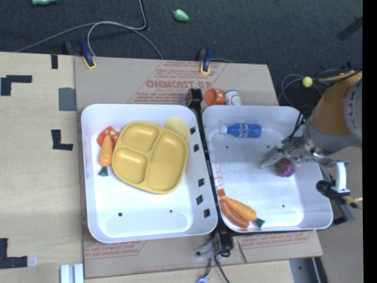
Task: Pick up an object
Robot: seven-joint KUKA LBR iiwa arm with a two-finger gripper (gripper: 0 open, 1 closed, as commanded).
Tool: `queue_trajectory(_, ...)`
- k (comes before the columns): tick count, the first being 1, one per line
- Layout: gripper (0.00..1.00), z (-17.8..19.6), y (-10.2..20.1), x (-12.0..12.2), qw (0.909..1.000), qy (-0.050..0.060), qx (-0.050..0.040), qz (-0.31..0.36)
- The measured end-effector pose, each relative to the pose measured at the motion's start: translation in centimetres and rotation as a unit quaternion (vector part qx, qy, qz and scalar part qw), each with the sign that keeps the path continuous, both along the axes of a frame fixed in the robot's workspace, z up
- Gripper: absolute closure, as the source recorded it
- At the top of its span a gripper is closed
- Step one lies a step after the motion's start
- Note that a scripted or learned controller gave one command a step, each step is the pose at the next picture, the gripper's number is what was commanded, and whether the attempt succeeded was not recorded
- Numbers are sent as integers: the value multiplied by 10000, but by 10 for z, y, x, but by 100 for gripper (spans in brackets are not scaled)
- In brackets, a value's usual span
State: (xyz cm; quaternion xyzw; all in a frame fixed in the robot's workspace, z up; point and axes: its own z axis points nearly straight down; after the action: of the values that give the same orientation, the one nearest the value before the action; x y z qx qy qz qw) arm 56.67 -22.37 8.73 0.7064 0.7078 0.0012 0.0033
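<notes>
A small purple round object [285, 168] lies in the right bin [294, 217], near its right side. My gripper [281, 157] is directly over it and touches or nearly touches its top; the grip itself is hidden by the wrist. A blue bottle [241, 130] lies on its side at the back of the same bin. An orange carrot [238, 208] rests at the front left corner, partly on the rim. The arm with its orange band [330, 108] comes in from the right.
The left bin [141, 223] holds a yellow divided plate [150, 157], a second carrot [105, 153], a red piece [108, 135] and a pale yellow round piece [177, 126]. A red ball [213, 96] and a small can [232, 97] sit behind the bins.
</notes>
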Motion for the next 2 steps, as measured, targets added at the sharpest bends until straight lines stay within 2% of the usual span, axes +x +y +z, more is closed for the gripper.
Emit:
queue_trajectory(1, 100, 11, -1, 1, 10000, -11, -12, -2)
queue_trajectory(2, 100, -1, 60, 63, 10000, 5, 13, 6)
